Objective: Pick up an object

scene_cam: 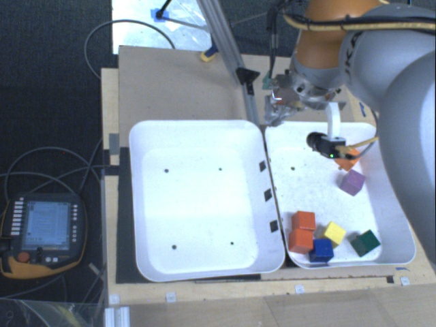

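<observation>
I work in a robotics lab, at a test cell rather than any home or shop. My grey arm (402, 67) with its orange band (334, 12) reaches over a plain bench (184, 80) topped with bare board, where two shallow white bins (197, 196) sit side by side. A teach pendant (42, 234) with a lit screen lies on the dark carpet to one side, its cables (61, 162) looping across the floor. A metal stand leg (221, 39) slants up past the bench's far edge. Small coloured blocks (320, 237), the kind used as test pieces, lie in the right-hand bin (392, 251).
</observation>
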